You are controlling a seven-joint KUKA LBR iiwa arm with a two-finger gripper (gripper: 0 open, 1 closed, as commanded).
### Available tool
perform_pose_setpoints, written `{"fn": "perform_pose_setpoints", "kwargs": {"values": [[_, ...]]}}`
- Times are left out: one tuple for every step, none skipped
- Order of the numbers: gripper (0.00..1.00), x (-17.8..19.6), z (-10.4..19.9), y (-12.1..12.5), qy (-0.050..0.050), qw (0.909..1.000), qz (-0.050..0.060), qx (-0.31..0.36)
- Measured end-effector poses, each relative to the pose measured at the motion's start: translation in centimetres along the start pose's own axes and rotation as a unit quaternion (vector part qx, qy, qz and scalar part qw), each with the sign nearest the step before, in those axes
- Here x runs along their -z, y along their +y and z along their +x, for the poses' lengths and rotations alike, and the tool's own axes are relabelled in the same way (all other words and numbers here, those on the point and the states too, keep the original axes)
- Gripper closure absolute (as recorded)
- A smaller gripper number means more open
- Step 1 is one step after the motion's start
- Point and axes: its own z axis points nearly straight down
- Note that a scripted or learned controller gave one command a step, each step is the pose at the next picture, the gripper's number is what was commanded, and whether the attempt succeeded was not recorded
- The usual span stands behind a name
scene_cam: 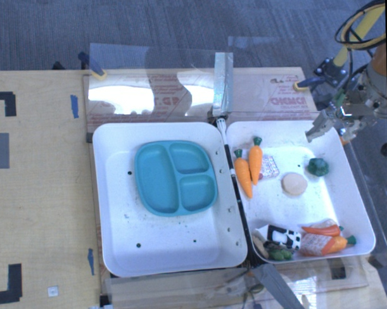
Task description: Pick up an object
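Two white bins are sitting side by side on the counter. Left bin is carrying a teal divided plate near its middle. Right bin is holding the pickable objects: two toy carrots lying side by side near its left wall, a small printed packet touching them on the right, a round beige piece near the bin's centre, a dark green toy vegetable near the right wall. Along the front edge, a black-and-white toy is lying beside a small green piece, with an orange and red toy cluster toward the front right corner. The hand is hovering over the right bin's back right corner, above the green vegetable and apart from it, fingers looking parted with nothing showing between them. Yellow cables are looping above the arm's wrist.
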Motion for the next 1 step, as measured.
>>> {"fn": "perform_pose_setpoints", "kwargs": {"values": [[0.00,-9.77,11.03,5.76,0.002,0.9981,0.005,-0.061]]}}
